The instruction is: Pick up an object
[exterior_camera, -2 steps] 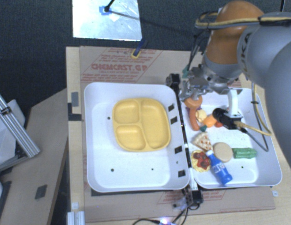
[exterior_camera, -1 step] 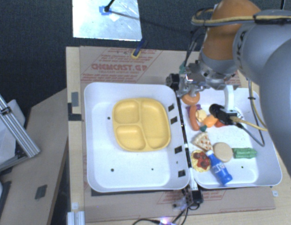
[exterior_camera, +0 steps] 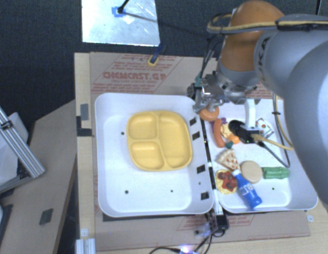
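Note:
My gripper (exterior_camera: 205, 106) hangs over the far left corner of the right bin (exterior_camera: 299, 192), under the grey arm with its orange band. A small orange round thing (exterior_camera: 209, 114) sits right at the gripper's lower end, touching or just beneath it; I cannot tell whether it is gripped. Just below it lies an orange-red sausage (exterior_camera: 219, 134). Further toward the front are a pizza slice (exterior_camera: 227, 158), a tan round biscuit (exterior_camera: 251, 171), a red-topped piece (exterior_camera: 225, 180), a blue bottle (exterior_camera: 249, 191) and a green piece (exterior_camera: 275, 172).
The left bin (exterior_camera: 108, 157) holds a yellow divided plate (exterior_camera: 157, 140). A small white and brown thing (exterior_camera: 264, 125) lies at the right bin's far side. The bins' shared wall (exterior_camera: 206, 157) runs just left of the gripper. The arm's bulk covers the right bin's far right part.

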Controlling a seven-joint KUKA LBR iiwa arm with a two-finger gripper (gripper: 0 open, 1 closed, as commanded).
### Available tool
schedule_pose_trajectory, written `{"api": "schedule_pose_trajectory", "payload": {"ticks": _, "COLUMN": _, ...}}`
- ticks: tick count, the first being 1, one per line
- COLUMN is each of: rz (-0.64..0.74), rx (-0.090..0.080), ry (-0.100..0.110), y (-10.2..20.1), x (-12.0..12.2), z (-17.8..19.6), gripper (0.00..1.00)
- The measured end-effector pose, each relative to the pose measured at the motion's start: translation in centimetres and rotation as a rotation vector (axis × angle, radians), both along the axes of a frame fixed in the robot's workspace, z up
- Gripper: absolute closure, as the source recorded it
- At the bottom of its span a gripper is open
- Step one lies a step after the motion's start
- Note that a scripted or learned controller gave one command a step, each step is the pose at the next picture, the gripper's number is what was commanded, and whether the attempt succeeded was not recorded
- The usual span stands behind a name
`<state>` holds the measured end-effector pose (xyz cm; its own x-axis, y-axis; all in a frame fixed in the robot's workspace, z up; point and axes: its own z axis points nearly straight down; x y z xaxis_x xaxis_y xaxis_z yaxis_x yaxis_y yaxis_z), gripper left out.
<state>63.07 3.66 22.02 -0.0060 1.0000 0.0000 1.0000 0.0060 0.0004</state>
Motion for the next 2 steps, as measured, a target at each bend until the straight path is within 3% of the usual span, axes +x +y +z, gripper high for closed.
{"api": "schedule_pose_trajectory", "payload": {"ticks": 1, "rz": -0.006, "rx": -0.001, "ry": -0.001, "y": -1.4, "x": 0.3, "z": -0.2, "gripper": 1.00}}
{"api": "schedule_pose_trajectory", "payload": {"ticks": 2, "rz": -0.001, "rx": 0.001, "ry": -0.002, "y": -0.4, "x": -0.7, "z": 1.4, "gripper": 1.00}}
